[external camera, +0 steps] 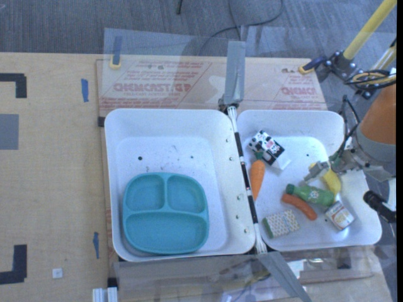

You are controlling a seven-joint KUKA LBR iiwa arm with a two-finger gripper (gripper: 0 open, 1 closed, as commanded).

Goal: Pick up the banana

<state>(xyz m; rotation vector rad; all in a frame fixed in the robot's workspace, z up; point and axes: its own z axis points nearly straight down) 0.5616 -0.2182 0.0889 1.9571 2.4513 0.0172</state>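
The banana point(332, 182) is a short yellow piece lying in the right bin point(296, 121), near that bin's right side. My gripper point(324, 170) reaches in from the right and sits low, right at the banana's upper left end. The grey wrist and the orange band of the arm point(383, 121) hang over the bin's right rim. Part of the banana's top end is hidden under the gripper.
Just left of the banana lie a green bottle point(310, 194) and a red-orange pepper point(298, 206). A small jar point(339, 216), a patterned box point(281, 223), a carrot point(257, 176) and a black-and-white carton point(267, 147) share the bin. The left bin point(164, 128) holds a teal divided plate point(165, 214).
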